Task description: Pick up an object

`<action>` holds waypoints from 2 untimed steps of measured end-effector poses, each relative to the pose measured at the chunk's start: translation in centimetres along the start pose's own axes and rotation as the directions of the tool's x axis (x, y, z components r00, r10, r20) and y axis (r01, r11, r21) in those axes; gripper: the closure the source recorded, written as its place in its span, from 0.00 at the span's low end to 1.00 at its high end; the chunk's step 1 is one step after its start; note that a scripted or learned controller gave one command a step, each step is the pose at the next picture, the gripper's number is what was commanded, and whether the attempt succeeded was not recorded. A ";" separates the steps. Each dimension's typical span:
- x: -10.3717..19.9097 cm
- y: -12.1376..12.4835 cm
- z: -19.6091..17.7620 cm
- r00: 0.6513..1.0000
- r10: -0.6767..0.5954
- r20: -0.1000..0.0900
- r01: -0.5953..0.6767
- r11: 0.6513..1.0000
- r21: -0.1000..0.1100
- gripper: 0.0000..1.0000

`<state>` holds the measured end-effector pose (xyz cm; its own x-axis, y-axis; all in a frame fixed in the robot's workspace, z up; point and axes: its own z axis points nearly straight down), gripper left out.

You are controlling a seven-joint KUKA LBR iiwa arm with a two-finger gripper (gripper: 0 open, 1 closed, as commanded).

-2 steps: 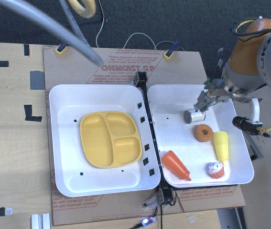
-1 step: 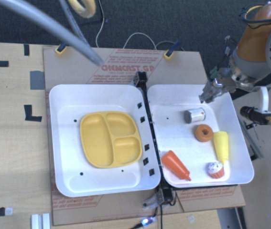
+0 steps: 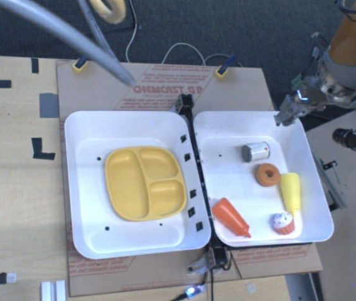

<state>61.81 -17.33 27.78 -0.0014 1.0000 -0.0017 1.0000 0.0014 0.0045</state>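
Cardboard-topped bench (image 3: 165,89), hand (image 3: 286,115) poised above right bin's (image 3: 316,231) far corner, grip unreadable.

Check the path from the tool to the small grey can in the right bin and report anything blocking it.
Nothing visible blocks it. The tool hovers over the right bin's upper right corner, and the grey can lies down and to the left across bare bin floor. The doughnut sits just beyond the can, close but apart.
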 end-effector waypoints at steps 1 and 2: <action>6.2 0.2 1.3 1.000 -0.005 -0.003 0.005 1.000 0.006 1.00; 12.2 -0.2 1.6 1.000 -0.006 -0.004 0.006 1.000 0.007 1.00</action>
<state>61.60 -5.18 26.17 -0.0071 1.0000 0.0021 1.0000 0.0071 -0.0023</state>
